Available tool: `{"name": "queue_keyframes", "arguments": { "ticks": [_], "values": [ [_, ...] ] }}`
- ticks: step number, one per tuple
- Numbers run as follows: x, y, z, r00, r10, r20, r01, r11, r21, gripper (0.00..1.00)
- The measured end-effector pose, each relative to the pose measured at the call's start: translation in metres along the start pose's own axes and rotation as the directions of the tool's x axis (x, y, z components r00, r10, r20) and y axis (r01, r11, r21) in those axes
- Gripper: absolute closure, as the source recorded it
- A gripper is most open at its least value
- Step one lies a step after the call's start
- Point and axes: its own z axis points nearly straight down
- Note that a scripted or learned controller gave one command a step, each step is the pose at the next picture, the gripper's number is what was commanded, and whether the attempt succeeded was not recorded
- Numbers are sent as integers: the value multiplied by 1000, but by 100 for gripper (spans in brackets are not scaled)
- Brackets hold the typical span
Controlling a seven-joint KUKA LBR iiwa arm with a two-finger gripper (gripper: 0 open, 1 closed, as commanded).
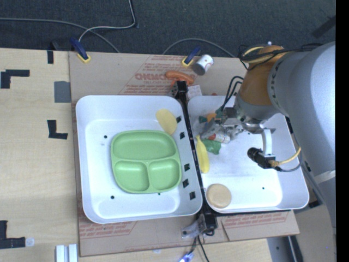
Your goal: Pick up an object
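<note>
A pale wooden table stands on dark carpet, with a sheet of brown cardboard laid under two white bins, presumably to keep them in place.

Nearest the camera, at the front edge of the right bin, lies a round tan object, well apart from the arm. In the left bin, a green divided tray takes up the middle. A long yellow object rests along the right bin's left wall, close to the divider between the bins.

Further back, a pale yellow object lies near the left bin's far right corner. The pincer is down in the right bin's far left part, over a small clutter of green and reddish pieces, likely the target of this try. The arm's bulk blocks the tips, so I cannot tell whether anything is gripped.

Beyond the bins, blue clamps pin the cardboard at the far edge.
</note>
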Motion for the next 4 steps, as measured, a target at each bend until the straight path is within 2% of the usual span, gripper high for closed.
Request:
{"name": "queue_keyframes", "arguments": {
  "ticks": [1,2,3,4],
  "values": [
    [4,43,1,1000,0,-1,0,1000,2,0],
    [10,1,0,1000,0,0,0,1000,0,0],
    [8,41,1,1000,-1,-1,1,1000,0,0],
    [6,3,0,1000,0,0,0,1000,0,0]
  ]
}}
